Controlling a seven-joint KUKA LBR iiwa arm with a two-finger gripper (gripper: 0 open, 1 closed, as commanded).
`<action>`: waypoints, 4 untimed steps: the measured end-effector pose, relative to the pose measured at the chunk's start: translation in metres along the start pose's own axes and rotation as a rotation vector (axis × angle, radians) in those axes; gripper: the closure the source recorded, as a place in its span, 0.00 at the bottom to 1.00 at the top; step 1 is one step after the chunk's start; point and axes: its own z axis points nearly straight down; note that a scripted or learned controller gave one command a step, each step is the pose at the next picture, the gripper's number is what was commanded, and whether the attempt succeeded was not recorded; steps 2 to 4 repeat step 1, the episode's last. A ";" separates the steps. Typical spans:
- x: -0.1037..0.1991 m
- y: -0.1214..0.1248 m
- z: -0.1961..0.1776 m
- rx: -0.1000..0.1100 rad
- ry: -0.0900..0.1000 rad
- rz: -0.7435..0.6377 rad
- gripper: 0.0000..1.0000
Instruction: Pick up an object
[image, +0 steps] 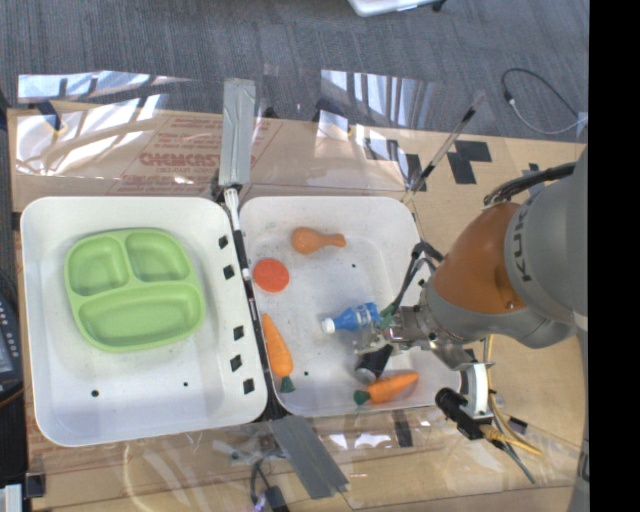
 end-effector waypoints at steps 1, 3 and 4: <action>0.047 0.031 -0.090 0.000 0.001 0.098 1.00; 0.047 0.031 -0.090 0.000 0.001 0.098 1.00; 0.047 0.031 -0.090 0.000 0.001 0.098 1.00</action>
